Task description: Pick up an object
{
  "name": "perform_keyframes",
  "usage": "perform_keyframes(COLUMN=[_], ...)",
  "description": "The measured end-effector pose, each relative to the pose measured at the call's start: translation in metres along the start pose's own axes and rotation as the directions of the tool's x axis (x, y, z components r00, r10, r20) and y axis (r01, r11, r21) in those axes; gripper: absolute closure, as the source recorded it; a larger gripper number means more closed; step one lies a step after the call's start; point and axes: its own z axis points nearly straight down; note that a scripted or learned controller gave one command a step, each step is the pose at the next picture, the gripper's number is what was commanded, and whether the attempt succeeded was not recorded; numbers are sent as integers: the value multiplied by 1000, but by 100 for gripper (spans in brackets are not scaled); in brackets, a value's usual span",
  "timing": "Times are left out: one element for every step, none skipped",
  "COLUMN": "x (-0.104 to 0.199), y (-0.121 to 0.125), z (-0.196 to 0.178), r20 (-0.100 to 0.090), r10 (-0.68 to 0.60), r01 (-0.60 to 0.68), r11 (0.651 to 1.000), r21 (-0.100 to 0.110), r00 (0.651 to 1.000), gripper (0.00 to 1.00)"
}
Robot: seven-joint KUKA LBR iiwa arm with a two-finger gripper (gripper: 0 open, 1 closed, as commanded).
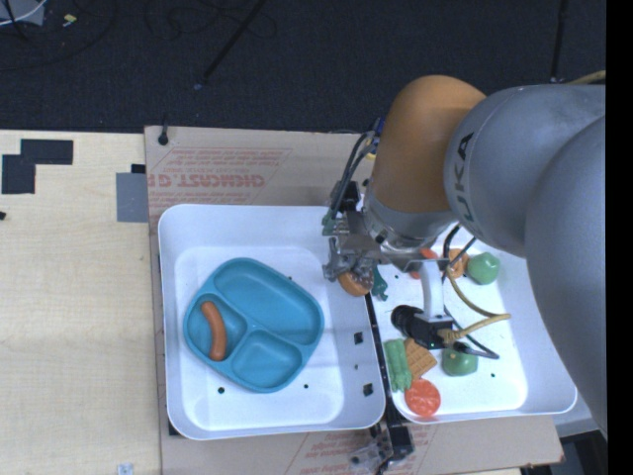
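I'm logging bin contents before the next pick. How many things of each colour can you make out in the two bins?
Green: 3 (upper ball, lower ball, long piece)
Orange: 2 (sausage, lump)
Red: 1 (disc)
Blue: 1 (plate)
Tan: 1 (cracker)
Total: 8

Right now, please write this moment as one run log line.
gripper: at small orange-brown object, grasp unclear | blue divided plastic plate: in left white bin, orange sausage on it
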Motion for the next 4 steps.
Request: perform_keyframes(x=[10, 8, 15, 18], y=[-9, 0, -1, 3], z=[-15, -2, 3, -9], r20=[1, 3, 3, 2], r10=[2, 5, 3, 3], r01=[-2, -5, -4, -3], r11=[1000, 1000, 1000, 1000], r21=[-1, 1, 2, -1], r00=[1000, 1000, 1000, 1000], gripper=[100, 100, 100, 100])
